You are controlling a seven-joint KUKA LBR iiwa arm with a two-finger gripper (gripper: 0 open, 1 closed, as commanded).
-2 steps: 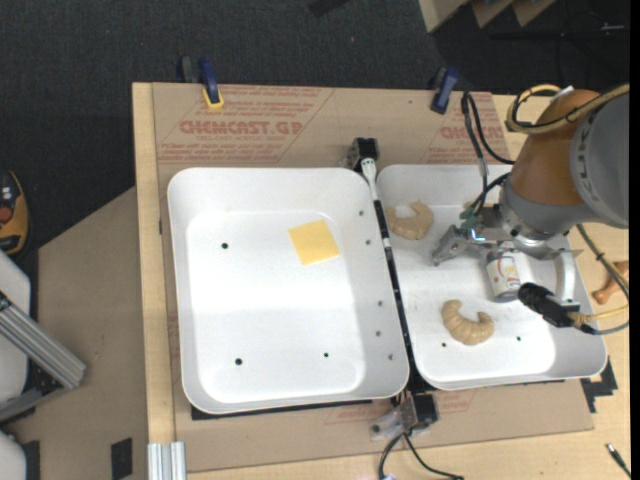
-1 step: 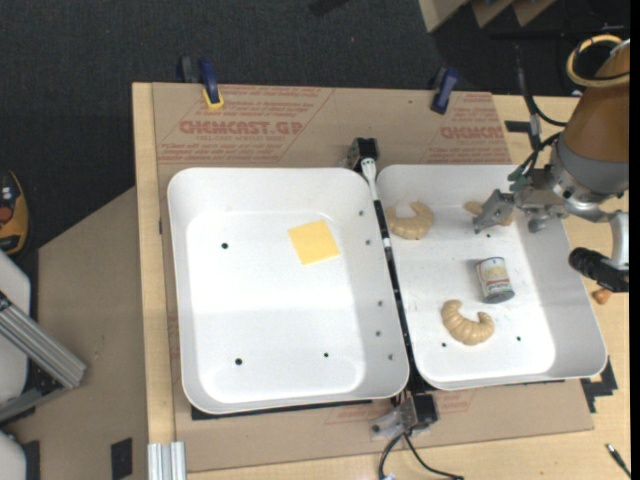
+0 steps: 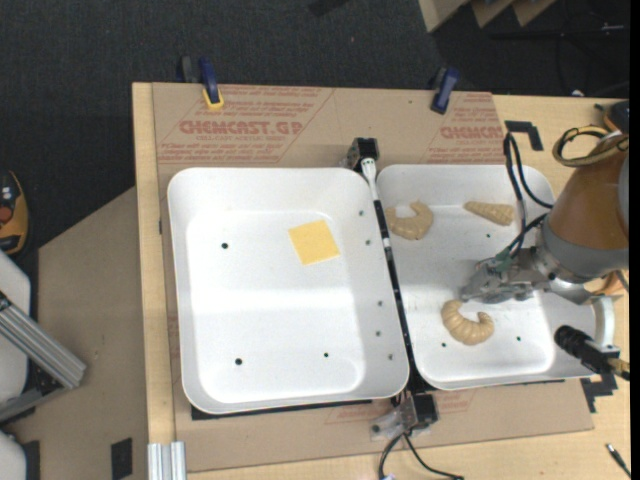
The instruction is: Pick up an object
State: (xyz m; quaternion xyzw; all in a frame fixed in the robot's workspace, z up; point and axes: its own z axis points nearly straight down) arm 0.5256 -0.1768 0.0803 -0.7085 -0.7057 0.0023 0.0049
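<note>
Three tan croissant-shaped objects lie in the right bin (image 3: 440, 368): one (image 3: 411, 219) near its upper left, one (image 3: 489, 211) near its upper right, and one (image 3: 467, 323) toward the front. A flat yellow square (image 3: 314, 241) rests in the left bin (image 3: 200, 348). My gripper (image 3: 484, 282) is low inside the right bin, just above and right of the front croissant, at the end of the grey arm (image 3: 590, 228) that reaches in from the right. Nothing shows between its tips.
The two white bins sit side by side on a brown board (image 3: 300, 118), clamped at the back by blue clips (image 3: 210, 83). A black cable (image 3: 517, 173) loops over the right bin's far side. Dark floor surrounds the bench.
</note>
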